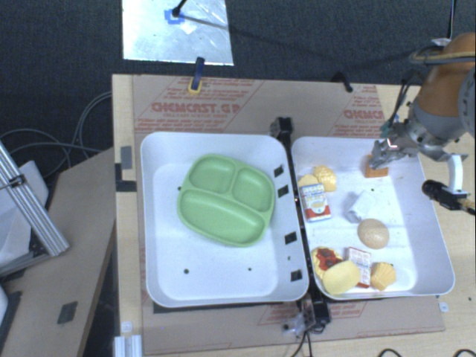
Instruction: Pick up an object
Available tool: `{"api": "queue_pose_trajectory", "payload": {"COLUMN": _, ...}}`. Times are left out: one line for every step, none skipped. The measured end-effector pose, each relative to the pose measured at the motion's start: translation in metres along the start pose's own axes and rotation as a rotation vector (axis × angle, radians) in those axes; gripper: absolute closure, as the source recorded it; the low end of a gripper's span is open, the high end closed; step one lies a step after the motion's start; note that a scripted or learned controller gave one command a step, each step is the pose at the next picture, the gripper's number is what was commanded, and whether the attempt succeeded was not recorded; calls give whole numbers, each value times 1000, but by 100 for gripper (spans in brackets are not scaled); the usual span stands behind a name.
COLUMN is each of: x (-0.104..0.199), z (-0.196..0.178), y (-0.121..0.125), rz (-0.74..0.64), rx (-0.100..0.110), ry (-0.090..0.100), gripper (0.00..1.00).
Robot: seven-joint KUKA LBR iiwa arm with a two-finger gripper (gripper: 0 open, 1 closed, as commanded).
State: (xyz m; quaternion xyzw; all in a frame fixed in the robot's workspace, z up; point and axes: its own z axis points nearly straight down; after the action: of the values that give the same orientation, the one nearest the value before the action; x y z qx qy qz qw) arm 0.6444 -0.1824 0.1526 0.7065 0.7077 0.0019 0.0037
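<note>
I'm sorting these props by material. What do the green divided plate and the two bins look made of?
The green divided plate looks like moulded plastic with a matte finish: uniform colour, soft rounded compartment ridges, no glare. The left bin and right bin look like thin formed white plastic, smooth, slightly glossy, with rounded rims.

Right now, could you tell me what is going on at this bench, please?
A grey KUKA arm reaches in from the right, its gripper low over a small orange block at the far side of the right bin. That bin also holds toy food and small packets, among them a tan ball and a red and white carton. The left bin holds a green divided plate. Nothing looks lifted yet.
</note>
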Motion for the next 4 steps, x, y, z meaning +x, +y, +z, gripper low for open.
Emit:
{"api": "queue_pose_trajectory", "payload": {"x": 8, "z": -62, "y": 5, "rz": -4, "rx": -1, "ry": 1, "gripper": 100}}
{"api": "queue_pose_trajectory", "payload": {"x": 8, "z": -73, "y": 6, "rz": -4, "rx": 3, "ry": 2, "gripper": 100}}
{"api": "queue_pose_trajectory", "payload": {"x": 67, "z": -79, "y": -8, "rz": -7, "rx": 7, "ry": 3, "gripper": 100}}
{"api": "queue_pose_trajectory", "payload": {"x": 116, "z": -86, "y": -19, "rz": -8, "rx": 6, "ry": 4, "gripper": 100}}
